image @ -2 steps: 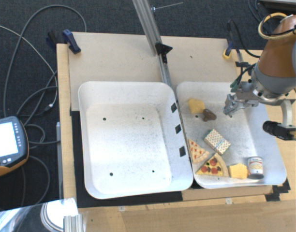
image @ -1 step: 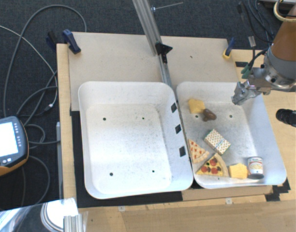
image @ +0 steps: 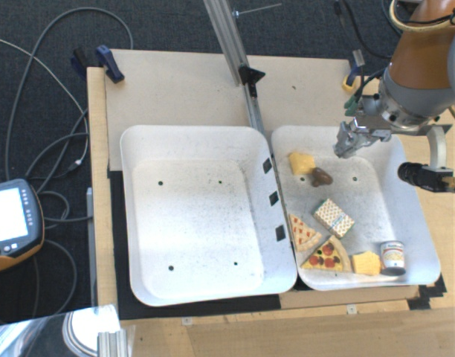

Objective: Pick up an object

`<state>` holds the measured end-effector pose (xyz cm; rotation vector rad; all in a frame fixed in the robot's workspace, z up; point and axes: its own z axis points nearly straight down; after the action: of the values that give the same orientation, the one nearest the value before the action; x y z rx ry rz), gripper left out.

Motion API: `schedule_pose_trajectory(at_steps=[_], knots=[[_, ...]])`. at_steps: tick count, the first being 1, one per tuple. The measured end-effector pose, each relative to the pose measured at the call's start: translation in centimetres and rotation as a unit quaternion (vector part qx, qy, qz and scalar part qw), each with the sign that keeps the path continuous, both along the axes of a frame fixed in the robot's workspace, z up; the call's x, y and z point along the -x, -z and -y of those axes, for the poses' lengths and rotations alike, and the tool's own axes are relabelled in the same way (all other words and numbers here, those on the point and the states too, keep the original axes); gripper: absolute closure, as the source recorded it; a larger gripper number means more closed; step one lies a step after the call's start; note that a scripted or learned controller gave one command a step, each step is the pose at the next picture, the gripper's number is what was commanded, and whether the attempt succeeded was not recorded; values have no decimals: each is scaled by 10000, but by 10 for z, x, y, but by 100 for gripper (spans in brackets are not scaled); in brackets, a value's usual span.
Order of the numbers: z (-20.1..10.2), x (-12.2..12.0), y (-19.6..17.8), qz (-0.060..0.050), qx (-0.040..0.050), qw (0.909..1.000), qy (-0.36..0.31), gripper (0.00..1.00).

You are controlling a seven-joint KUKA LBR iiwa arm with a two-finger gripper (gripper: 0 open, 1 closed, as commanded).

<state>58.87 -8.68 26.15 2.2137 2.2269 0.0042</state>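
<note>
My jaws [image: 352, 141] hover at the right bin's [image: 417, 222] twelve o'clock edge. Bare floor lies directly beneath me and toward three o'clock. At my eight o'clock sit a yellow block [image: 302, 162] and brown piece [image: 321, 175], touching. Toward six o'clock, crowded: checkered cracker [image: 334, 216], pizza slices [image: 317, 245], cheese [image: 366, 262], small can [image: 392, 256].

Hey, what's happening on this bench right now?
A grey robot arm with an orange band reaches in from the right, its tool poised over the upper part of the right shallow white bin. Nothing shows between its fingers. That bin holds a yellow cheese-like wedge, a small brown lump, a dotted cracker square, two toy pizza slices, a yellow block and a small tin can. The tool is nearest the wedge and lump, with nothing picked up yet.
</note>
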Motion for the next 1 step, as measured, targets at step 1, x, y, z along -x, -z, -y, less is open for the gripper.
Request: schedule_pose_trajectory(at_steps=[1], knots=[[-51, -3, 7, -24, -8, 10000, -3, 100]])
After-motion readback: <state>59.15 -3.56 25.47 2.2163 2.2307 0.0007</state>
